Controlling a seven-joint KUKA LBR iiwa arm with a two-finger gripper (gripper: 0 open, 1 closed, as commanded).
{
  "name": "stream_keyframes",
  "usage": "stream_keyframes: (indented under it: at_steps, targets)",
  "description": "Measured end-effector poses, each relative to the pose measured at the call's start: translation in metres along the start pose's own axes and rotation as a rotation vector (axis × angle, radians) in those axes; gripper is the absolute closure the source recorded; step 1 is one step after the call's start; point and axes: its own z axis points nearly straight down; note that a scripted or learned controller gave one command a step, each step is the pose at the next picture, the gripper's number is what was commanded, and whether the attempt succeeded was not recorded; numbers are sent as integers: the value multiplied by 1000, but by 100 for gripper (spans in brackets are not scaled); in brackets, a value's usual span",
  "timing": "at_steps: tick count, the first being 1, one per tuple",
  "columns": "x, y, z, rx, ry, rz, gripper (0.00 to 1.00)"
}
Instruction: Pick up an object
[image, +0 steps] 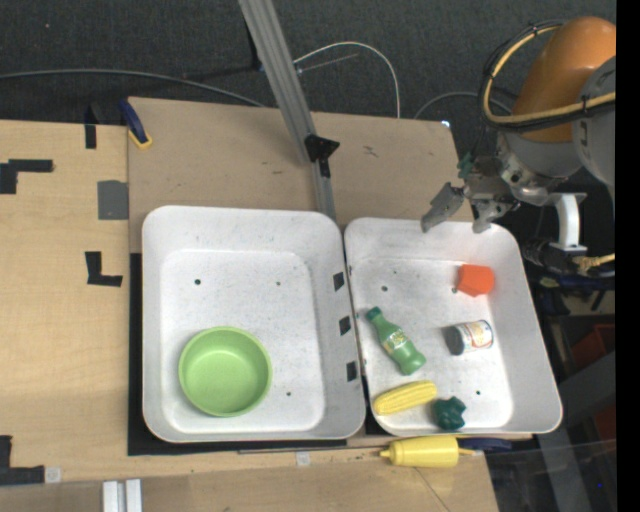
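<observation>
On the bench, my gripper (463, 212) hung with fingers apart above the right bin (520, 395), the green bottle's (394, 342) label unreadable.

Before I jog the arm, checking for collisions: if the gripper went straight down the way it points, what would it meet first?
Probably the right bin's far rim or bare floor. The open gripper hangs over that back edge; the orange block lies nearer the camera. Depth is unclear.

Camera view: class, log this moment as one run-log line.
tool: open, above right bin's far rim, holding nothing | right bin: orange block, can, green bottle, corn | left bin: green bowl
</observation>
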Motion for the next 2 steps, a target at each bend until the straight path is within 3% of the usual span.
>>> stream_keyframes:
  at_steps: [1,2]
  targets:
    - [0,0,0,0,0,0,0]
    - [10,-4,51,5,0,1,0]
